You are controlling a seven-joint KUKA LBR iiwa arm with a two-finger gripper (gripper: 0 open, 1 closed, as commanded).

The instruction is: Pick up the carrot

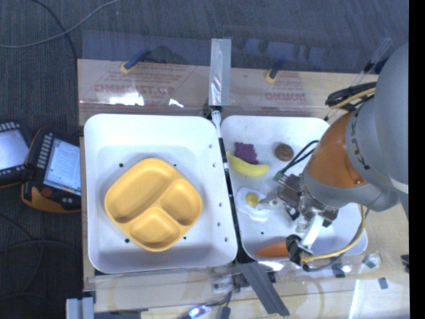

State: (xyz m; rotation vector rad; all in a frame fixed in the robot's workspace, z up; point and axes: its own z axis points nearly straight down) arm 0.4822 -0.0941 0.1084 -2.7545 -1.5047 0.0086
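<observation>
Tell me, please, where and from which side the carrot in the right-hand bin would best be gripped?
Probably across the middle of the carrot, coming straight down from above. It lies flat, lengthwise close along the near wall of the right-hand bin, so a sideways approach from that wall looks blocked. Its right end is hidden behind robot hardware.

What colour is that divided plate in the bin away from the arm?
The divided plate is plain mustard yellow, seen best in the camera view.
</observation>
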